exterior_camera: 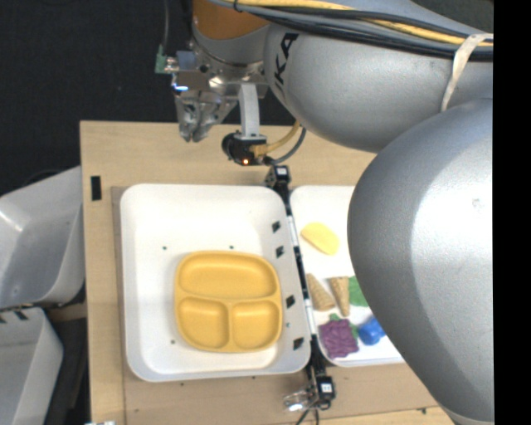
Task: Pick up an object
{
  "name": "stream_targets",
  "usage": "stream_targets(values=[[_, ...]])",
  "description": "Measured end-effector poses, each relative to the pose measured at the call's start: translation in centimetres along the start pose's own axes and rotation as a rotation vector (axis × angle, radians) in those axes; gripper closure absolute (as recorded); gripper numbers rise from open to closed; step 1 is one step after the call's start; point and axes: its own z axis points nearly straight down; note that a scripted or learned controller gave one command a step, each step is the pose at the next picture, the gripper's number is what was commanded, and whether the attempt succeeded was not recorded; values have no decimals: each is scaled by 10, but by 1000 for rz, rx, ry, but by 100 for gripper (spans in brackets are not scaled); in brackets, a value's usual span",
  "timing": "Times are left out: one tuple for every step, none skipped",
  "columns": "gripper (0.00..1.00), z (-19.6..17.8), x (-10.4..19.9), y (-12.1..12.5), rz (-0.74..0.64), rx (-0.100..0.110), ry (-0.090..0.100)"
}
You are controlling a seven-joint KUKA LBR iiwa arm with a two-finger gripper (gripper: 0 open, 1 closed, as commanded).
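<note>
Objects: small toy foods, yellow lemon-shaped piece (320,238), purple grape cluster (338,338), blue bit (370,332), two tan cones (330,292), all in right white bin (325,197).
Gripper (197,126): above bench's far edge, well apart from objs; open or shut, can't tell.
Risk: crowded toys, likely slip or nudge a neighbour; arm bulk (431,249) hides much of right bin.
Nearby: yellow three-compartment plastic tray (226,300) in left white bin (141,249); flat, poor to pinch.

Arm raised at the far side, end effector pointing down

We saw the grey arm (415,207) sweep in from the right, its bulk filling that side, with the orange band (224,17) at the top edge above the wrist. The end effector (196,126) hung past the counter's far edge; we could not judge its state.
</note>
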Motion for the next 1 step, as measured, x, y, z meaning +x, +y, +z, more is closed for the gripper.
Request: stream_targets(values=[[100, 124, -18, -12, 10, 7, -6]])
